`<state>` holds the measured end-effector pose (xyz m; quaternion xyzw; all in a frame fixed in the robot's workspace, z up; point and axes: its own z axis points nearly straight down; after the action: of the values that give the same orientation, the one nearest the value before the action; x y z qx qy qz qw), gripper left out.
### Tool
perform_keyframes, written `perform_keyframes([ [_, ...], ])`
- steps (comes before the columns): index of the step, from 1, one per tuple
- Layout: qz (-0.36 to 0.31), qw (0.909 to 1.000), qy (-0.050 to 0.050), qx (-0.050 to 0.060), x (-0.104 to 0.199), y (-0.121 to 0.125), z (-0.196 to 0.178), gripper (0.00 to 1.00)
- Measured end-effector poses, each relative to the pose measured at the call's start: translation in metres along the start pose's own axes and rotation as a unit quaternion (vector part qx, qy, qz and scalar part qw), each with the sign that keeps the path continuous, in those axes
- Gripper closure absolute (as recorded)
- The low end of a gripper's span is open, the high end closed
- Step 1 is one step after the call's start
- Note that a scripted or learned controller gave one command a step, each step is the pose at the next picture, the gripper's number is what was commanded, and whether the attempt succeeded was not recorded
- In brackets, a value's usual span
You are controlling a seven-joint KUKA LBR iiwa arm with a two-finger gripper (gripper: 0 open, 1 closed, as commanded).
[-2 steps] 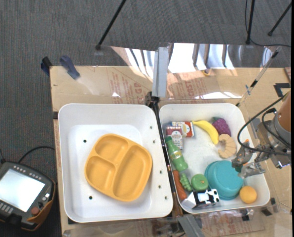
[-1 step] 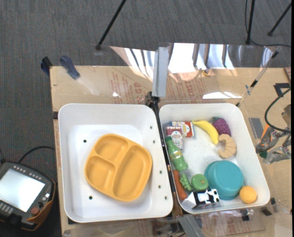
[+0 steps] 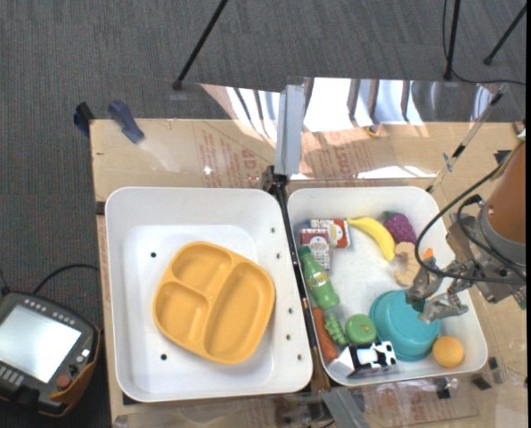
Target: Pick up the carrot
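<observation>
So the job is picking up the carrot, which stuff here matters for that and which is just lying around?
For the job:
carrot, lying along the right bin's left wall
gripper, over the teal bowl
right bin

Just lying about:
yellow tray in the left bin
banana
purple grapes
orange
green bottle

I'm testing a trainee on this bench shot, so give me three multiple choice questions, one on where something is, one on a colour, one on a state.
1. Where does the carrot lie?
A. On the yellow tray
B. Along the right bin's left wall
C. On the floor

2. What colour is the bowl?
A. Teal
B. Red
C. Black

3. How does the gripper stand to the carrot?
A. Touching it
B. Holding it
C. Apart from it, over the bowl

Answers: 1 B, it lies beside the green bottle at that wall. 2 A, plainly teal. 3 C, the bowl lies under it.
</observation>
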<state>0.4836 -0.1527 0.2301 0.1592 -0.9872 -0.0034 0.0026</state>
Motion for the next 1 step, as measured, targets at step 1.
perform_keyframes([
  [1, -0.103, 0.9946, -0.003, 0.003, -0.0156, 0.0285, -0.0372, 1.0],
])
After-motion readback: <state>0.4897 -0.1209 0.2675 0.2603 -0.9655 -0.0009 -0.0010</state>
